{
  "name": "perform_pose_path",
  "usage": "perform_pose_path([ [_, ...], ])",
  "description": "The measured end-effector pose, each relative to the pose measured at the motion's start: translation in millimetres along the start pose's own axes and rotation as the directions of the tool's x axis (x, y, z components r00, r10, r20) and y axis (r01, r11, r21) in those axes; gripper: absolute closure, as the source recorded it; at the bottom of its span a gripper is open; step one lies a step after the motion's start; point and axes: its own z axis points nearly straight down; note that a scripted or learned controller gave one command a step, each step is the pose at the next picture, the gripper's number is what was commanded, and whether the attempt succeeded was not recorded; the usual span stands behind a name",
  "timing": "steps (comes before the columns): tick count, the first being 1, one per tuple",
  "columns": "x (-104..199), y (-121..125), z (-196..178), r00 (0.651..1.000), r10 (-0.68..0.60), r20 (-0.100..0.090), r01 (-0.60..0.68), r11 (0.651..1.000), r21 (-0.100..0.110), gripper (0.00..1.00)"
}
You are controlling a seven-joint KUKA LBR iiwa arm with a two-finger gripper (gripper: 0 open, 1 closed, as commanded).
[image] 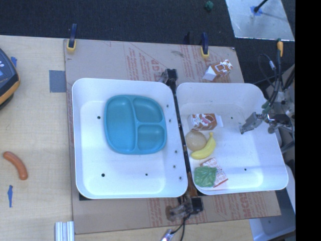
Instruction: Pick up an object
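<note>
Nearest us, at the bottom of the right bin (271,182), we see a green packet (205,176) lying on a red-and-white wrapper (218,173). Just above sits the banana (205,149), its long axis running on a diagonal from lower left to upper right, the tip pointing up and right; it curves around a round tan object (195,140) and touches it. Above these lies a red-and-white packet (203,120). All four crowd the bin's left wall, leaving the middle and right of its floor open. We find the gripper (249,126) near the bin's right wall, well apart from the banana; whether its fingers are parted we cannot tell. In the left bin (85,134) a blue divided plate (134,124) rests toward the upper middle. On the bench at far left lies a sausage (15,165).
</note>
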Motion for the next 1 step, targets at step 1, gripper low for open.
perform_pose_path([
  [1, 80.0, 41.5, 27.0, 1.000, -0.002, 0.001, 0.002, 1.000, 0.000, 0.00],
])
